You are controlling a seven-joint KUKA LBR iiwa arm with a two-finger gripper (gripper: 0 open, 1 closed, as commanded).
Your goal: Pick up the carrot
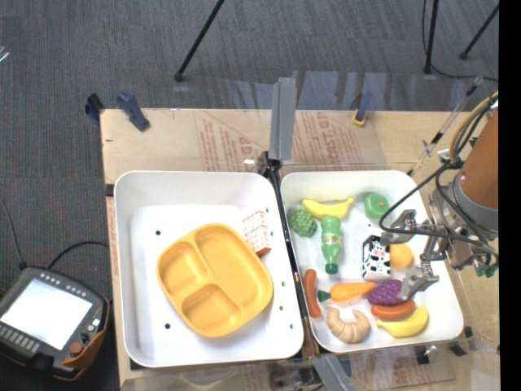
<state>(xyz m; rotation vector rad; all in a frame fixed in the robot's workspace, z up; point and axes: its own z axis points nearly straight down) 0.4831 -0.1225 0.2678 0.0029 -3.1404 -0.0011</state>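
Pick not yet made: carrot (352, 291) lies loose in the right bin (444, 187), near its front edge between sausage (312, 292) and grapes (385, 291), gripper (421, 282) just beside the grapes, whether parted or closed I cannot tell.

orange carrot (352, 291), yellow tray (213, 278), purple grapes (386, 291)

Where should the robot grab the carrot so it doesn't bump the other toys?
Probably the carrot's thick orange middle, coming straight down from above. It lies flat, pointing sideways, with the grapes crowding its right tip and the croissant just below. The tool could close across its narrow width there.
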